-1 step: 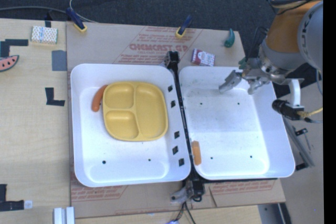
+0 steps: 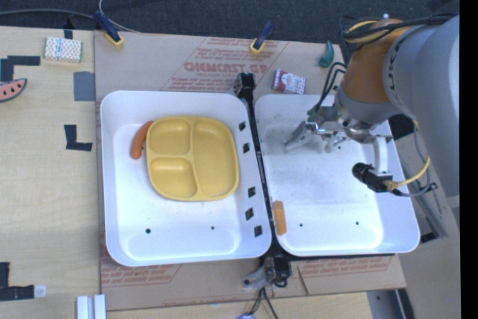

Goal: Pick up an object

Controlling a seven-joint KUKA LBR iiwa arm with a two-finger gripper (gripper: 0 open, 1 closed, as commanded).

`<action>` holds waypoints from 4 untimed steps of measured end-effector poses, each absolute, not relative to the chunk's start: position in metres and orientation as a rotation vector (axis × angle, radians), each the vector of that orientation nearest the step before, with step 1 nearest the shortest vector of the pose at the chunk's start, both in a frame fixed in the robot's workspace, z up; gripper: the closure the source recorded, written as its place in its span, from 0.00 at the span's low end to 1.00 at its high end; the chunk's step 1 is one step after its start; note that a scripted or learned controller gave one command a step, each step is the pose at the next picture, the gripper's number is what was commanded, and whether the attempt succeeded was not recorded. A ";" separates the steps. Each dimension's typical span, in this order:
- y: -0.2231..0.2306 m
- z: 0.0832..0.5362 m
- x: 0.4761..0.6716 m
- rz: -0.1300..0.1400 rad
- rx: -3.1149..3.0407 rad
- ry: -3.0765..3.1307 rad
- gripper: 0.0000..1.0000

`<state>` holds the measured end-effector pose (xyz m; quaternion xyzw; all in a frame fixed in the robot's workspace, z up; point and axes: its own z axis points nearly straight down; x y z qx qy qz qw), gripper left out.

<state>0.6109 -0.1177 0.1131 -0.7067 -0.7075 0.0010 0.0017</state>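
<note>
My gripper (image 2: 314, 138) hangs low over the upper middle of the right bin (image 2: 388, 235), its fingers spread open with only bare bin floor between them. A small orange stick-shaped object (image 2: 278, 217) lies at the right bin's left wall, well below and left of the gripper. In the left bin (image 2: 119, 228) sits a yellow divided plate (image 2: 193, 158). An orange sausage-shaped object (image 2: 137, 140) lies against the plate's left edge.
A black divider with clips (image 2: 252, 160) runs between the bins. A small red-and-white packet (image 2: 287, 81) lies on the cardboard just above the right bin. Yellow-blue clamps (image 2: 110, 28) and a green clip (image 2: 327, 53) sit at the cardboard's far edge.
</note>
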 end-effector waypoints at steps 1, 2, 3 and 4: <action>-0.094 0.098 0.601 0.002 -2.218 -2.221 0.00; -0.093 0.108 0.601 0.002 -2.216 -2.222 1.00; -0.093 0.117 0.601 0.002 -2.214 -2.222 1.00; -0.093 0.117 0.601 0.002 -2.214 -2.223 0.00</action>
